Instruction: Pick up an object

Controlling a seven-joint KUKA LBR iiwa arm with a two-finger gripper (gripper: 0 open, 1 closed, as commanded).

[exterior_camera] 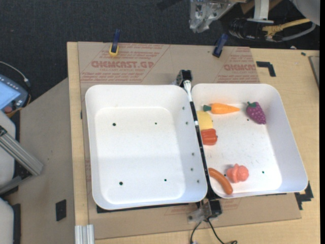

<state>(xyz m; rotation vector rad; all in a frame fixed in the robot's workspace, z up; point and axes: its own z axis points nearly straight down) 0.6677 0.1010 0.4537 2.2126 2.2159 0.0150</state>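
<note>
The carrot [223, 108] lies flat in the right bin [284, 136], up near the bin's 12 o'clock edge, with its green end pointing to 9 o'clock. It has bare white floor around most of it, so it looks like the easiest toy to grab.

The grapes [256, 112] sit just beside its tip at 3 o'clock. The corn [204, 120] and the pepper [209, 136] hug the wall at 9 o'clock (a tight spot). The sausage [220, 180] and the pink toy [237, 173] rest close together at 6 o'clock. The left bin [96, 136] sits next door.

The gripper [202, 14] hangs high above the bench at the view's 12 o'clock, far from the toys. I cannot tell how it is set.

To do this well, it should come straight down over the carrot's fat middle, squeeze across the thin way, and stay off the grapes.
</note>
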